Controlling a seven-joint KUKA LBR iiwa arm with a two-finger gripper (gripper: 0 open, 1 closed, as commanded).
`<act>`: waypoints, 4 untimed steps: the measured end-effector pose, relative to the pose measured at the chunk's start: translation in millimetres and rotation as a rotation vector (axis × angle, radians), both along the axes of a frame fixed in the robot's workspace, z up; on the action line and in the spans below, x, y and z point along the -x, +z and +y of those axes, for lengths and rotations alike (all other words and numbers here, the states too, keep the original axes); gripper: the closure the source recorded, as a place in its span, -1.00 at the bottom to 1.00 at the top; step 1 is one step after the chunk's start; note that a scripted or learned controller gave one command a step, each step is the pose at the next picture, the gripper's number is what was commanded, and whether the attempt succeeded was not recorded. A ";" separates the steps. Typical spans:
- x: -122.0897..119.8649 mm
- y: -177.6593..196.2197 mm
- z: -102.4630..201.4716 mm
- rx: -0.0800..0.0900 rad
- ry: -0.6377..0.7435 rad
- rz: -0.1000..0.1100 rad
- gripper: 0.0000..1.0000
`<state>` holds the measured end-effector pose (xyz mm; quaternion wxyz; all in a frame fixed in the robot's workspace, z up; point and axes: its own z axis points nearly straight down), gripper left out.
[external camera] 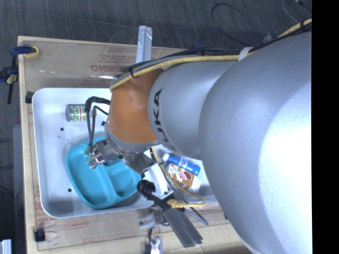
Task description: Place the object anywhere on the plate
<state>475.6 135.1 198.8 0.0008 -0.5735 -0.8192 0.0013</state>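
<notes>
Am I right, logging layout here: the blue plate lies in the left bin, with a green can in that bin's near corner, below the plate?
Not quite. The camera view shows the plate in the left bin, but the can lies toward the bin's far side, above the plate, not below it.

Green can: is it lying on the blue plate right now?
No, the green can lies on the white bin floor, apart from the blue plate.

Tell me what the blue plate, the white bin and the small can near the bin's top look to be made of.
Blue plate: likely moulded plastic, with an even teal colour, a soft sheen and rounded divided wells. White bin: probably plastic too, smooth and glossy with rounded corners, though enamelled metal cannot be ruled out. Can: seemingly metal under a green printed label, but too small to be sure.
</notes>
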 end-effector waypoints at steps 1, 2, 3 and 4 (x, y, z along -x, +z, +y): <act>0.0 -101.7 32.4 -0.002 0.283 0.000 1.00; -33.0 -17.4 63.5 -0.001 0.419 0.000 1.00; -43.9 34.6 -43.7 -0.001 0.604 -0.003 1.00; -0.1 -77.8 -3.6 -0.004 1.056 0.001 1.00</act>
